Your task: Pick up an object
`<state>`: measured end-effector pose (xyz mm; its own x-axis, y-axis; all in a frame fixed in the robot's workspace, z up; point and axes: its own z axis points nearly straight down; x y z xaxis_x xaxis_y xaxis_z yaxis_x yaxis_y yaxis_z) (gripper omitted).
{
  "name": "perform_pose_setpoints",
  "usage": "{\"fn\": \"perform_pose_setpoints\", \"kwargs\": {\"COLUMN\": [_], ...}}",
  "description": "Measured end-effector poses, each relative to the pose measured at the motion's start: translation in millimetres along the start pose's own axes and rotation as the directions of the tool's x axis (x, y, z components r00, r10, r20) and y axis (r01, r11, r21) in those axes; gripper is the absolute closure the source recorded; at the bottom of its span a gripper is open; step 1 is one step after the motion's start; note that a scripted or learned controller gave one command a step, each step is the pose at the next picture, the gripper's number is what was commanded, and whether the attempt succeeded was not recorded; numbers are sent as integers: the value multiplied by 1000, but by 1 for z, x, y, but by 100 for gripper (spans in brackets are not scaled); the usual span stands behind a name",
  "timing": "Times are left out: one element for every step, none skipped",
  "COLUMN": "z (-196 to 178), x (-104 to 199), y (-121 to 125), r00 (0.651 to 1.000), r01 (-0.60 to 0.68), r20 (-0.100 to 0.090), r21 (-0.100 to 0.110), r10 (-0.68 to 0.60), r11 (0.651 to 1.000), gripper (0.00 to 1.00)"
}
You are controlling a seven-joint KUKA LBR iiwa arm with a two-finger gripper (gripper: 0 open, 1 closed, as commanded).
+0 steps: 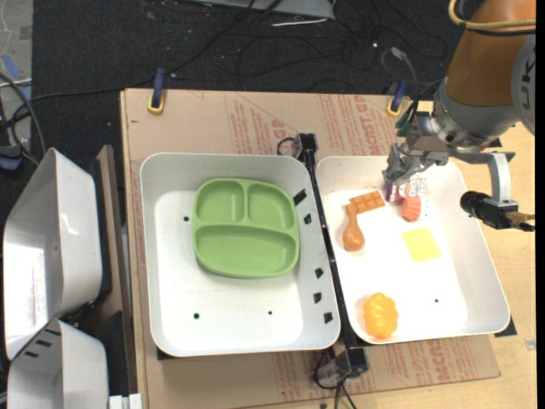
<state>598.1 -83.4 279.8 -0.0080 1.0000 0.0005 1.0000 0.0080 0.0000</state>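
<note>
- two shallow white bins sit side by side on a brown board; the left bin holds a green plate with three compartments, lying flat near the bin's middle.
- the right bin holds several small things, spread apart on its floor.
- an orange waffle piece lies near the upper left of the right bin, close to the divider between the bins.
- an orange spoon-like toy lies just below the waffle piece, its rounded end toward the near side.
- a flat yellow square lies near the middle of the right bin, apart from the other things.
- a lumpy orange toy sits near the front edge of the right bin, well apart from the rest.
- a small pink thing lies in the upper part of the right bin, just under the arm's wrist, with a small dark red and white item touching or just beside it; what these are is too small to tell.
- the grey arm with its orange band reaches in from the right, and the gripper hangs low over the upper part of the right bin, just beside the pink thing.
- whether the gripper is released or clenched cannot be told from this slant, and nothing is plainly seen gripped in it.
</note>
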Motion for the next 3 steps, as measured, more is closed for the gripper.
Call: {"fn": "perform_pose_setpoints", "kwargs": {"z": [1,14,18], "x": [52,104,153], "y": [2,17,14], "r00": [1000,1000,1000], "r01": [0,0,0], "r20": [0,0,-1], "r21": [1,0,1], "r10": [0,0,0], "r11": [1000,1000,1000], "gripper": [100,100,100]}}
